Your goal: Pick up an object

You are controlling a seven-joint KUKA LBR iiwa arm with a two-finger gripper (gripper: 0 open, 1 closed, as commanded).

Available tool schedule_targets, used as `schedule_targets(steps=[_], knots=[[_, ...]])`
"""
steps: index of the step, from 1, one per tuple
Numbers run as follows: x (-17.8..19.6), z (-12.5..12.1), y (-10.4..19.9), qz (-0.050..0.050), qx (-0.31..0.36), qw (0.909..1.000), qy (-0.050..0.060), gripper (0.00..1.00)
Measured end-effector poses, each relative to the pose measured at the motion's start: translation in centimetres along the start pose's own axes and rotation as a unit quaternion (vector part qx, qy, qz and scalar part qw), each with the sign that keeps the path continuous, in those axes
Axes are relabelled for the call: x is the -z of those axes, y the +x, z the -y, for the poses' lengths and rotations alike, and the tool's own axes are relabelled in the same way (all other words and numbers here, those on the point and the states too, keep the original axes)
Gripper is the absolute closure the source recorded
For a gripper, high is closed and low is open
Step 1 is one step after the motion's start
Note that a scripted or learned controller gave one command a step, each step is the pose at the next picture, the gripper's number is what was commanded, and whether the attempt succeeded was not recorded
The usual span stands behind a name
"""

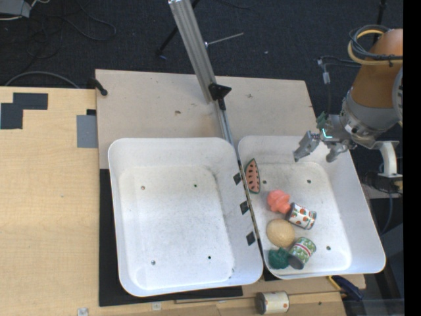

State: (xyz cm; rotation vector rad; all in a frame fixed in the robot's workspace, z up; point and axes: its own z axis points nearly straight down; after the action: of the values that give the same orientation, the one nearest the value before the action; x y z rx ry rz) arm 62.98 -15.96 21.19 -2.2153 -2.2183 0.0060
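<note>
The left bin (174, 216) sits just beside the right bin (342, 203), which serves as my landmark. Over its far edge hangs the gripper (320, 149), fingers spread apart with nothing between them. Inside it, near the front, lie a tan ball (281, 232), a pink toy (279, 201), two small cans (302, 216) and a watermelon slice (252, 176) against its left wall.
</note>
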Motion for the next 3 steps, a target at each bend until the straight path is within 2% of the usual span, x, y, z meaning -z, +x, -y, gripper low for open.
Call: schedule_targets(steps=[1, 3], knots=[[0.3, -0.1, 0.0, 0.001, 0.001, 1.0000, -0.002, 0.00], [-11.9, 0.2, 1.0, 0.000, 0.000, 1.0000, 0.001, 0.00]])
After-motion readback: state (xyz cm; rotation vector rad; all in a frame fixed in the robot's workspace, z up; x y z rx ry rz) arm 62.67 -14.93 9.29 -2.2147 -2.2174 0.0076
